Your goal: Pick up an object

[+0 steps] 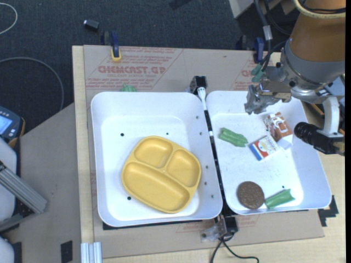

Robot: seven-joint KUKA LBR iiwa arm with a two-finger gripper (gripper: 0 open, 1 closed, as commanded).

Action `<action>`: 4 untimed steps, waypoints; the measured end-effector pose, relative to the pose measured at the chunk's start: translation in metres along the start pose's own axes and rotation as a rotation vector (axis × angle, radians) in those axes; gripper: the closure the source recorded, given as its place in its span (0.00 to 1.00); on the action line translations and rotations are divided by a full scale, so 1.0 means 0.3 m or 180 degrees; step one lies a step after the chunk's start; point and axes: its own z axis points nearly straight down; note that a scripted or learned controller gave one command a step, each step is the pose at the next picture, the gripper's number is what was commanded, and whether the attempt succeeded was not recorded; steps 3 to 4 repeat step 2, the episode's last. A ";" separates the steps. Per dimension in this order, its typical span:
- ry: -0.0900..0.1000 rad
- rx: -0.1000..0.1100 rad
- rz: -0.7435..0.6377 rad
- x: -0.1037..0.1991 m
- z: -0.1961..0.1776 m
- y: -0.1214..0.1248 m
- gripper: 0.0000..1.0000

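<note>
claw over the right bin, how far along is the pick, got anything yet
Done so far: the claw has reached the far edge of the right bin. In hand: nothing shows in it. The green pod, small cartons, brown disc and green piece all lie on the bin floor. Left: lower onto one, grip and lift. The yellow tray sits in the left bin.

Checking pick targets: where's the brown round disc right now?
The brown round disc lies in the right bin, near its front edge, just left of a green piece and below the small blue-and-white packet.
</note>
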 end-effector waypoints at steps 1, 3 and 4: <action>0.0001 0.0083 0.0020 0.100 0.070 -0.070 1.00; 0.0004 0.0088 0.0000 0.405 0.123 -0.184 1.00; 0.0004 0.0088 0.0000 0.405 0.123 -0.184 1.00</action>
